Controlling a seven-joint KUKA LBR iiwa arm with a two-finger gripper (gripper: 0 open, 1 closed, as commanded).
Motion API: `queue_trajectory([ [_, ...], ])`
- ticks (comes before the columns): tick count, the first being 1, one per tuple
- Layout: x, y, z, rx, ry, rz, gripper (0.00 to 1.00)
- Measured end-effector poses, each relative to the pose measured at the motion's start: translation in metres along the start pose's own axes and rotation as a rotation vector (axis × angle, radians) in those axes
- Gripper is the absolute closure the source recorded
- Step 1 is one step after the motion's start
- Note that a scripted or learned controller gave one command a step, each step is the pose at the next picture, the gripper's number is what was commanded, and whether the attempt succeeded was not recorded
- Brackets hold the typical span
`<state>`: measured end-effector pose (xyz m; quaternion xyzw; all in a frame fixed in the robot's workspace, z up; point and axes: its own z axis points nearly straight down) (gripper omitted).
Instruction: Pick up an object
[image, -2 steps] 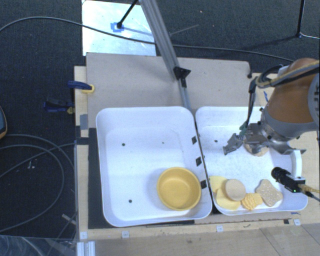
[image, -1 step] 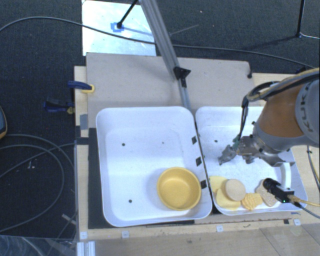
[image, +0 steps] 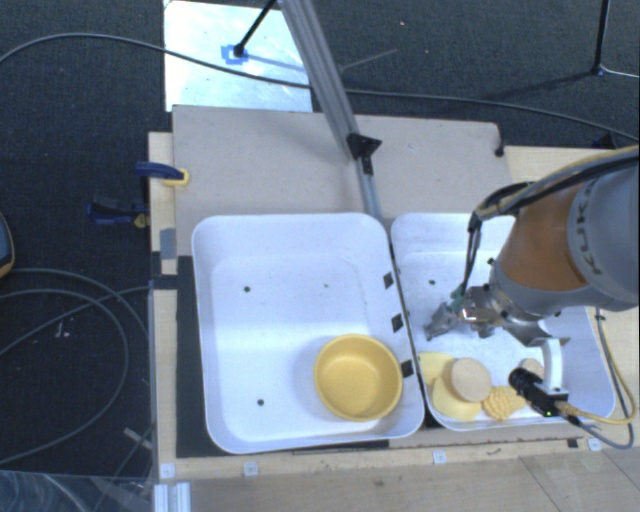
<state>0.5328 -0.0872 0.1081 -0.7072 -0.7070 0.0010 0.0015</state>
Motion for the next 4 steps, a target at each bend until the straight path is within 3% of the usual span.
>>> queue_trajectory([
  [1, 0.0, 0.0, 0.018, -0.002, 0.0, 0.0, 0.0],
  [2, 0.0, 0.001, 0.007, -0.006, 0.0, 0.0, 1.0],
  [4, 0.006, 0.004, -0.083, -0.01, -0.001, -0.005, 1.0],
])
